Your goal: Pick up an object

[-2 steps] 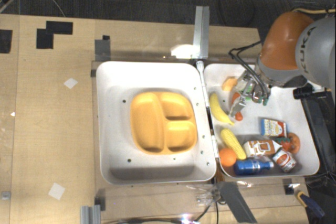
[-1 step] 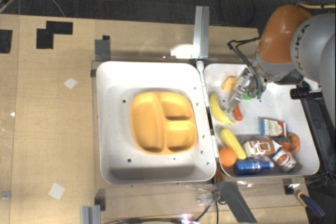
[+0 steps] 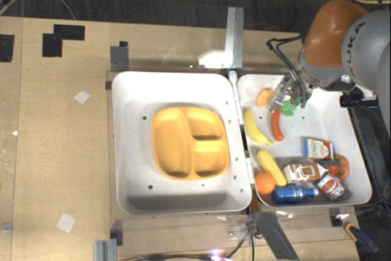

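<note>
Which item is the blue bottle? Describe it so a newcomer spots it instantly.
Start at the right bin and go to its near edge. The blue bottle lies on its side there, between the orange ball and a small can. It is the only solid blue item among the yellow, orange and red ones.

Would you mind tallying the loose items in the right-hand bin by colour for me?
Yellow: 2, the banana and corn cob.
Orange: 2, the orange ball and the small piece by the gripper.
Red: 1, the sausage.
Green: 1, the small piece.
Blue: 1, the bottle.
Mixed-label packages and cans: at least 3.
Total: about 10.
</note>
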Robot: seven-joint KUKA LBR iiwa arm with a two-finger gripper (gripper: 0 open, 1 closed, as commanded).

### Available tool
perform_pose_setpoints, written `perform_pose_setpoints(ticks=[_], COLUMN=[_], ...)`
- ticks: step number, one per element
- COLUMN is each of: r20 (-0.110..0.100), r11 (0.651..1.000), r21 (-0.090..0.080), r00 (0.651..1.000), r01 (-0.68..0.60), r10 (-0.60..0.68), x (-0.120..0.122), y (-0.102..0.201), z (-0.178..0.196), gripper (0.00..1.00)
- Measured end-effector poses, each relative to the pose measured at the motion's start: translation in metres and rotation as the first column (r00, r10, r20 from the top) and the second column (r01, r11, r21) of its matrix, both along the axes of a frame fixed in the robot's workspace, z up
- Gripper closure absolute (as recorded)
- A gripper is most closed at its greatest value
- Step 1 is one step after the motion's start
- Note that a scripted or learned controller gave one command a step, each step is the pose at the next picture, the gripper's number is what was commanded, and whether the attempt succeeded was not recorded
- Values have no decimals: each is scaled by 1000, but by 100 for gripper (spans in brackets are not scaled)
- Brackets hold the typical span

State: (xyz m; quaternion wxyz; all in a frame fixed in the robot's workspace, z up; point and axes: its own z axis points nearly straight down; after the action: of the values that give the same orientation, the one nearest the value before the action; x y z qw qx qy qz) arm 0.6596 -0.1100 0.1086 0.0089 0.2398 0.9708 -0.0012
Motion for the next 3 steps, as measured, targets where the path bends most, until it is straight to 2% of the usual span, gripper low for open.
perform_pose_setpoints(ticks=[1, 2, 3], r20=[-24, -9, 12], r11=[1000, 984, 985], r21=[5, 9, 7], r00=[1000, 984, 985], r01=[-1, 176, 171], r10=[1, -176, -171], x=[-5, -20, -15], y=[1, 1, 1], z=[-2, -13, 0], gripper=[0, 0, 100])
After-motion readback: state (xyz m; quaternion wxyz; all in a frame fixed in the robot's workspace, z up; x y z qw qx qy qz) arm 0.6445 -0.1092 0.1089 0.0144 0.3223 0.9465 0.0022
